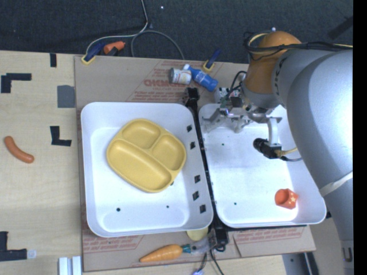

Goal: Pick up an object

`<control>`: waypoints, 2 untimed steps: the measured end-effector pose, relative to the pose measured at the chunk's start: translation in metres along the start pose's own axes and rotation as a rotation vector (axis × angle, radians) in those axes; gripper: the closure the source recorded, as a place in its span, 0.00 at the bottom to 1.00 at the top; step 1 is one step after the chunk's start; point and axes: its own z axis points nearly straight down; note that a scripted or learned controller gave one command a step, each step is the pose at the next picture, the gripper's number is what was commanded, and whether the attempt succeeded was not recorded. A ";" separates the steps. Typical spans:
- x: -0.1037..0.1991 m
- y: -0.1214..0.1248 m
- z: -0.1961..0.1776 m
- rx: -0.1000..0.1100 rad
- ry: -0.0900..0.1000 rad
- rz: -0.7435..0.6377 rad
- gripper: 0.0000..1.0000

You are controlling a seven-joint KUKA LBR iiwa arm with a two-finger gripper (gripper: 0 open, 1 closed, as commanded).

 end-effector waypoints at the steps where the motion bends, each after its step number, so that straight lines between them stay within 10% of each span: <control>1: 0.000 -0.001 0.000 0.001 -0.002 0.001 0.00; 2: 0.004 -0.014 -0.025 0.003 -0.001 0.003 0.00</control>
